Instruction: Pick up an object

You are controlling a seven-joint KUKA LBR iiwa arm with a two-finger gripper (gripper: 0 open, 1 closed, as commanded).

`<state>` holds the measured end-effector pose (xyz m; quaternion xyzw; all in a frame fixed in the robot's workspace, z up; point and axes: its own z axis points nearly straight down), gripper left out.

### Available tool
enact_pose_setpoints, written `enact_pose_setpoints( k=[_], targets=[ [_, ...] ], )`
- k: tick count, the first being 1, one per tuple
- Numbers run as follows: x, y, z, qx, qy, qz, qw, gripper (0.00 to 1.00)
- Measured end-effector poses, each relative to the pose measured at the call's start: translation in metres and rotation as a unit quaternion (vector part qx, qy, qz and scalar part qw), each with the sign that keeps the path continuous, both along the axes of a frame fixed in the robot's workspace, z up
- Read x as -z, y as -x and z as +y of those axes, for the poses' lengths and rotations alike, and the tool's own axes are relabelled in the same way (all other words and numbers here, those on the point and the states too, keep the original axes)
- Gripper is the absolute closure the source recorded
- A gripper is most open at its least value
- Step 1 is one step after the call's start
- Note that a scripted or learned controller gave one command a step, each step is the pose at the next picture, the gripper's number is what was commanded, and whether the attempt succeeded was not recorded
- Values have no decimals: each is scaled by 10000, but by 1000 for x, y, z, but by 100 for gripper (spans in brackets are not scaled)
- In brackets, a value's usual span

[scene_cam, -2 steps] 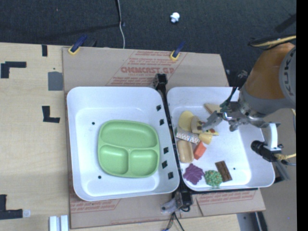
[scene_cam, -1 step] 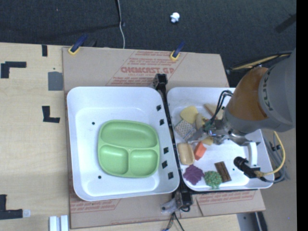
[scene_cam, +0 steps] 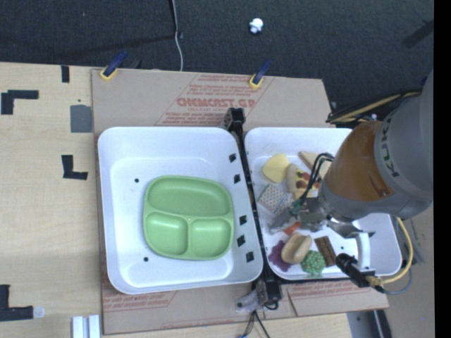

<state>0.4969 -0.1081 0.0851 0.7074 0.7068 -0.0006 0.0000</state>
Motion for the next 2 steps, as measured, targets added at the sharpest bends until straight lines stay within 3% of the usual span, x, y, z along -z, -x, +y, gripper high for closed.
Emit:
enact_pose_setpoints(
  k=[1, 2],
  targets=[
    [0, 10, 8, -2, 3, -10, 10000, 0],
    [0, -52, 9, -17, -3, -14, 10000, 0]
  ],
)
